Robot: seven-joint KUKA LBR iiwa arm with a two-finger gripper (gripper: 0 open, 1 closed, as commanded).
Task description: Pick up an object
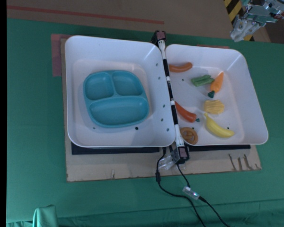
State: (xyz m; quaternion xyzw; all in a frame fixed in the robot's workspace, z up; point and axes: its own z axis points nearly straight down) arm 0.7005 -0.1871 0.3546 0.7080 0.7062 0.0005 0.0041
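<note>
I see the jaws (240, 32) hanging beyond the right white bin's (252, 98) far corner, well apart from the orange plastic carrot (217, 82); I cannot tell their spread.

Dim, bluish, even light — soft shadows, slightly blurry.

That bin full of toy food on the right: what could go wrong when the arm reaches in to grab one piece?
The carrot touches the green beans, so the gripper might nudge or catch both. The red sausage and cookie lie close to the bin's left wall, which may block a finger. The banana is curved and could slip out.
</note>
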